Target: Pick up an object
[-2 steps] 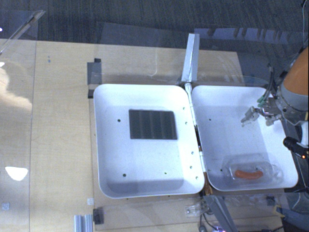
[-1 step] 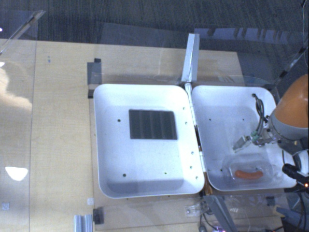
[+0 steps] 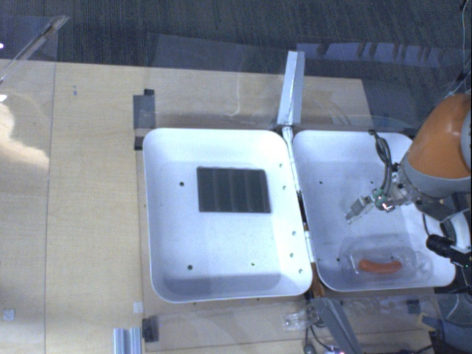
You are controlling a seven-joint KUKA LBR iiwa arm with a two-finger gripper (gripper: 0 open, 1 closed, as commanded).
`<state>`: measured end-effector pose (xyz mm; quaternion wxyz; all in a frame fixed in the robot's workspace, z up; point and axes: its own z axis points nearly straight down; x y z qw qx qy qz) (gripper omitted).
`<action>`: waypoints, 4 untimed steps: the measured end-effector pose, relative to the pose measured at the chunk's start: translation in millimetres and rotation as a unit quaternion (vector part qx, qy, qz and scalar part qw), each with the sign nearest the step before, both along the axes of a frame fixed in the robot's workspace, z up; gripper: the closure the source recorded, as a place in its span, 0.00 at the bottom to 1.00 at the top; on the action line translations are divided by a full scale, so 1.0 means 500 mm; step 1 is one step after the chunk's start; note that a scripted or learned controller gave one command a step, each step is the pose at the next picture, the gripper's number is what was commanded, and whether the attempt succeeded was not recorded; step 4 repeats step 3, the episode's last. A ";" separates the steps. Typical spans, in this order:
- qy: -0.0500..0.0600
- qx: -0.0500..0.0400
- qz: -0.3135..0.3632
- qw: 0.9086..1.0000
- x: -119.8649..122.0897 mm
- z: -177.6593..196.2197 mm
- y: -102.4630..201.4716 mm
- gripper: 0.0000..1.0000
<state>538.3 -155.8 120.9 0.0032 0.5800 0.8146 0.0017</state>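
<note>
Two shallow white bins sat side by side on the wooden bench (image 3: 81,220), seen from the single camera above at a slant. The left bin (image 3: 221,271) carried a dark ribbed rectangular panel (image 3: 233,190) on its floor, a little above the middle. The right bin (image 3: 332,161) held a clear plastic container (image 3: 383,260) near its lower edge, with an orange, sausage-shaped object (image 3: 380,266) lying lengthwise inside it. The arm (image 3: 442,150) reached in from the right, its orange band over the bin's right side. The gripper (image 3: 363,207) hung over the middle of the right bin, above and slightly left of the container and apart from it. Whether its claw was spread or pressed together could not be told at that size, and nothing was seen between its tips. A grey upright bar (image 3: 290,87) stood behind the seam between both bins.
</note>
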 end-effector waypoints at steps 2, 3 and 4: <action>0.002 0.001 0.002 1.000 -0.026 -0.030 0.115 1.00; 0.002 0.001 0.002 1.000 -0.026 -0.030 0.115 0.00; 0.002 0.001 0.002 1.000 -0.026 -0.030 0.115 0.00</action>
